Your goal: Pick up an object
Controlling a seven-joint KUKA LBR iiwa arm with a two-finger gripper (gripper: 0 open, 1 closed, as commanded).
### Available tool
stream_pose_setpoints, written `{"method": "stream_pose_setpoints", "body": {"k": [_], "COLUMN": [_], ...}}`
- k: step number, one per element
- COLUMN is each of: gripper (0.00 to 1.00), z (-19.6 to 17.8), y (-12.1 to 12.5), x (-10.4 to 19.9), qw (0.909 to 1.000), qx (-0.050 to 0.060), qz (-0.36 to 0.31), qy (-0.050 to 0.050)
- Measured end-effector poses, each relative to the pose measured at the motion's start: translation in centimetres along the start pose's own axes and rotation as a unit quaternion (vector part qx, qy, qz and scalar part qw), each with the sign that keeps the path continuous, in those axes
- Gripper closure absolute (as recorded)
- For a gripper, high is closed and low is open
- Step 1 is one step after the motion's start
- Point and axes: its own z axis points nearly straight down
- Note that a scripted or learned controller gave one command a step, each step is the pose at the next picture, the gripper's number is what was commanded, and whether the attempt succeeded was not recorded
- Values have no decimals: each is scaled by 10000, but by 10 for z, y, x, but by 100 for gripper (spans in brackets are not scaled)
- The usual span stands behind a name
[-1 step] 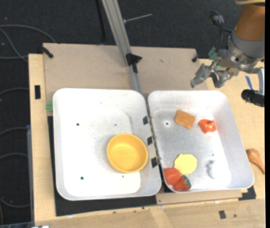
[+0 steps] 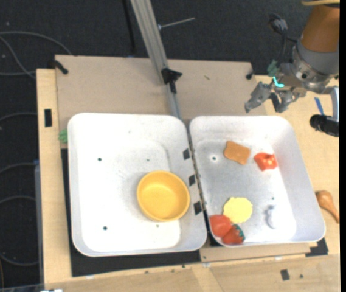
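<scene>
Tool point(image 2: 270, 100) upper right, fingers apart, holding nothing. Right white bin point(image 2: 294, 157): six small items. Left white bin point(image 2: 100, 139): one yellow plastic bowl point(image 2: 163, 196).

Two shallow white bins, left point(image 2: 100, 139) and right point(image 2: 285, 139): matt plastic look, faintly speckled floors. Yellow bowl point(image 2: 163, 195): smooth plastic, soft sheen. Orange block point(image 2: 238, 152): dull, spongy-looking surface. Red pieces point(image 2: 265, 160) and point(image 2: 226, 229): glossy plastic look. Pale yellow disc point(image 2: 238, 209): matt. Bench point(image 2: 106, 84): bare board, wood-like, unpolished. Slanted rail point(image 2: 149, 35): ribbed grey metal. Arm's orange band point(image 2: 322, 26): smooth, satin. Gripper point(image 2: 271, 100): dull grey metal.
</scene>
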Motion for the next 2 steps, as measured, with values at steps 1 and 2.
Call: {"method": "stream_pose_setpoints", "body": {"k": [1, 2], "gripper": [0, 0], "z": [61, 122], "y": [-8, -15], "x": [0, -5], "qw": [10000, 10000], "qx": [32, 35], "qz": [26, 29], "qy": [-2, -2]}}
